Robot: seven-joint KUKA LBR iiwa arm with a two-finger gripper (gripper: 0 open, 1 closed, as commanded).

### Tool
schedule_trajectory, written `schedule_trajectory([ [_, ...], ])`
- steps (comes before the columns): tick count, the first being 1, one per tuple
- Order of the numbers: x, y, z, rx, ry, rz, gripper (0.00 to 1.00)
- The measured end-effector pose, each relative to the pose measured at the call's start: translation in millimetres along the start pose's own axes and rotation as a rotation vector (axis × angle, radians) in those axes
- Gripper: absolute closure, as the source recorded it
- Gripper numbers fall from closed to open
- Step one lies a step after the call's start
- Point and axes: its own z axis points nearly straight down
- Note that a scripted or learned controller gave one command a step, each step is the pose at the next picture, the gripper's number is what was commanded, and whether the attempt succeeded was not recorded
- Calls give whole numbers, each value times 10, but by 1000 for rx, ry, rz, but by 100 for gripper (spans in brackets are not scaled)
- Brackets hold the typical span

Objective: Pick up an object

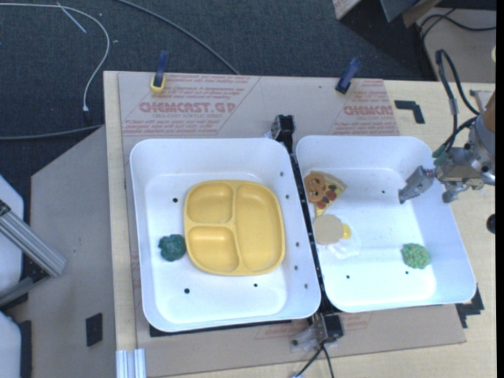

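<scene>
Starting at the near edge of the bench (441,333): making out a dark clip and a cable (319,333) below the seam between the bins, too small to read clearly. Moving up into the right bin (441,290): finding a knobbly green piece (415,255) sitting near the bin's front right corner, well apart from everything else. Noticing, against the bin's left wall, a pale tan disc (328,229) touching a whitish patch (347,248) that is blending into the white floor and staying hard to identify. Spotting just behind it a wedge like a pizza slice (323,189), also hugging the left wall. Looking across to the left bin (146,211): seeing a yellow divided plate (235,227) lying flat in the middle and a dark green lump (172,247) just beside its left rim. Catching the gripper (431,189) hanging over the right bin's right wall, fingers standing apart and clasping nothing, with the arm being cut off by the picture's edge. Ending at the far edge of the bench: picking out two blue clamps (160,73) and faint red lettering, partly unreadable.
</scene>
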Motion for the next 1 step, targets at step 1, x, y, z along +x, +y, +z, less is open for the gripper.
schedule_trajectory([
  [1,5,27,-71,-13,-3,-4,0],
])
